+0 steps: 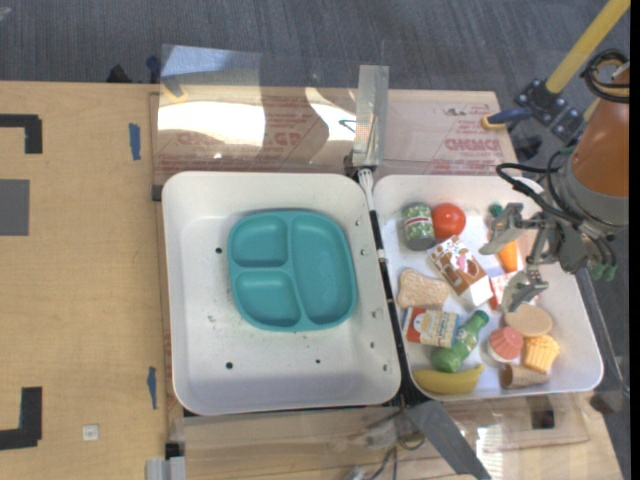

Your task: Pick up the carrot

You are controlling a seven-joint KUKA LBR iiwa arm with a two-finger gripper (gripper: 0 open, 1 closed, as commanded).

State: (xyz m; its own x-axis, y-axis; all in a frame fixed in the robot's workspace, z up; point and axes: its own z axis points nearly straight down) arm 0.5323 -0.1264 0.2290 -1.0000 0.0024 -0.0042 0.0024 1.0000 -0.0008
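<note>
A dark grey carpeted floor [300, 13] is seen across the top of the view. Below it, a pale brown wooden desk [75, 268] is spread over the left side, marked with black tape corners [25, 133] and short strips of blue tape [134, 140]. A flattened cardboard sheet with red printing [450, 133] is laid at the desk's far edge, partly covered by a clear plastic film [215, 118] on which bright glare is caught. An upright grey metal bar [370, 118] is set at the middle. A yellow pole [595, 33] is angled across the upper right corner.
</note>
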